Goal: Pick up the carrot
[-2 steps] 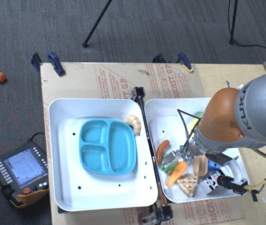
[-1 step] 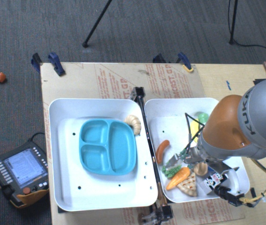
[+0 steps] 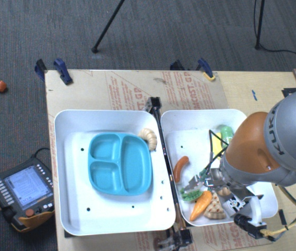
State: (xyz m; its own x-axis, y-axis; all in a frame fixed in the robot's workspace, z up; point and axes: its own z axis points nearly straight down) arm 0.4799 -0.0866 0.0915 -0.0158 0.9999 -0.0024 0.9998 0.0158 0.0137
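Arm: grey KUKA arm (image 3: 288, 135) with an orange band (image 3: 249, 145) reaches in from the right over the right bin, its wrist hanging above the food items.
Gripper: gripper (image 3: 199, 183) sits low in the right bin, just above the carrot's thick end; whether it is open or closed cannot be told, and nothing is visibly held.
Carrot: orange carrot (image 3: 201, 205) lies on the floor of the right bin near its front edge, slanted, touching the green leafy item (image 3: 191, 195) at its upper end.
Right bin: white bin (image 3: 200, 120) also holds a sausage (image 3: 180, 168) left of the gripper, a waffle-patterned wedge (image 3: 215, 208) just beside the carrot, and a pale green item (image 3: 226, 132) and a yellow item (image 3: 218, 146) partly hidden by the arm.
Left bin: white bin (image 3: 72, 140) holds a blue three-compartment plate (image 3: 120, 163); a tan croissant-like piece (image 3: 149, 137) rests at the plate's upper right corner.
Bench: cardboard-covered top (image 3: 127, 88) with blue clamps (image 3: 62, 70) along its far edge.
Floor: small red ball (image 3: 0, 86) lies on the carpet well to the left; a teach pendant (image 3: 23, 192) sits beside the bench's left front.
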